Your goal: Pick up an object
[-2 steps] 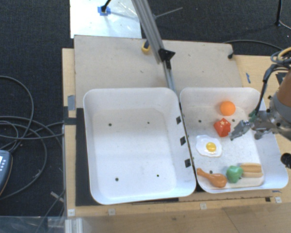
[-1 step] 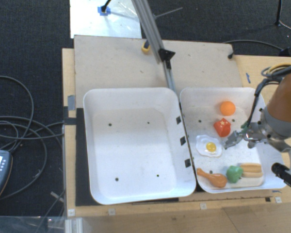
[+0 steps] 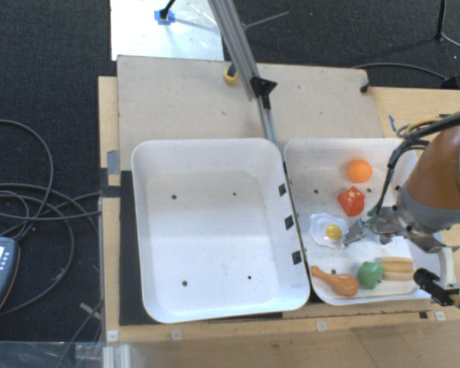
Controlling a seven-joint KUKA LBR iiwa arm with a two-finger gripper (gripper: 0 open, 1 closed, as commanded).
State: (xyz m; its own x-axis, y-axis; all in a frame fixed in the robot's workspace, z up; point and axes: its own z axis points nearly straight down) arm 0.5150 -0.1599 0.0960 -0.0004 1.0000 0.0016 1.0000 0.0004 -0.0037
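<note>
I see two white bins: left bin [image 3: 207,228], right bin [image 3: 314,159]. Arm [image 3: 437,182] comes in from 3 o'clock, wrist bent down over the right bin. Gripper [image 3: 360,230] sits low beside the fried egg [image 3: 327,231], at its 3 o'clock; can't tell its state. Counts, all single: one orange ball [image 3: 359,170], one red block [image 3: 351,200], one drumstick [image 3: 336,280], one green piece [image 3: 369,274], one bun [image 3: 396,267].
</note>
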